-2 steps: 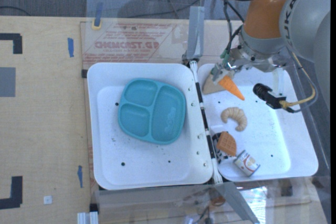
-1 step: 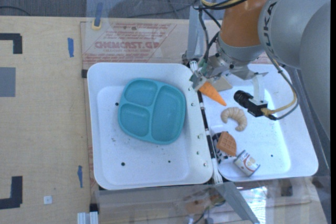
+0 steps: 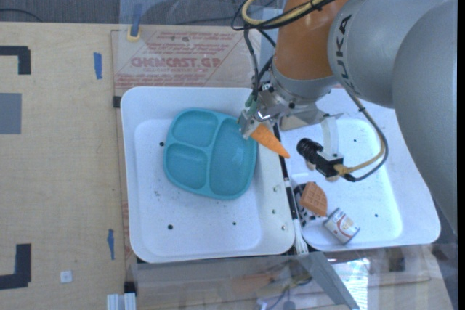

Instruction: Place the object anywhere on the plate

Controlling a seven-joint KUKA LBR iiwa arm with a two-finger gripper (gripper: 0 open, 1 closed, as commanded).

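A teal divided plate (image 3: 207, 154) lies in the left bin (image 3: 145, 229). My gripper (image 3: 252, 120) hangs just past the plate's upper right rim, under the orange-banded wrist. An orange carrot (image 3: 270, 141) sticks out from between its fingers, slanting down to the right. The carrot's thick end is pinched at the fingertips, and its tip reaches over the divider between the two bins. The gripper is shut on the carrot, which hangs beside the plate's right edge.
The right bin (image 3: 407, 207) holds a waffle-patterned cookie piece (image 3: 314, 197) and a small tin can (image 3: 340, 225) near its front left. A black connector with a yellow cable (image 3: 320, 157) hangs from the arm above them. A cardboard sheet (image 3: 182, 58) lies behind the left bin.
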